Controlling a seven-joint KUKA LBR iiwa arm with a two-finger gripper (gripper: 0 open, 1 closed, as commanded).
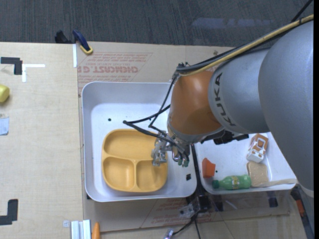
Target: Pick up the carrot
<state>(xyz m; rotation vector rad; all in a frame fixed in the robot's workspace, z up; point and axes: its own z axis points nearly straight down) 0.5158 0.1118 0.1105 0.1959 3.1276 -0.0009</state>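
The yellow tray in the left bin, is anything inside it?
The yellow tray shows bare compartments where visible. The tool hangs over its right edge and the arm covers that corner, so what lies under there is hidden.

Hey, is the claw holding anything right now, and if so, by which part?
Nothing shows between the claw tips; it hangs over the yellow tray in the left bin. The carrot lies in the right bin.
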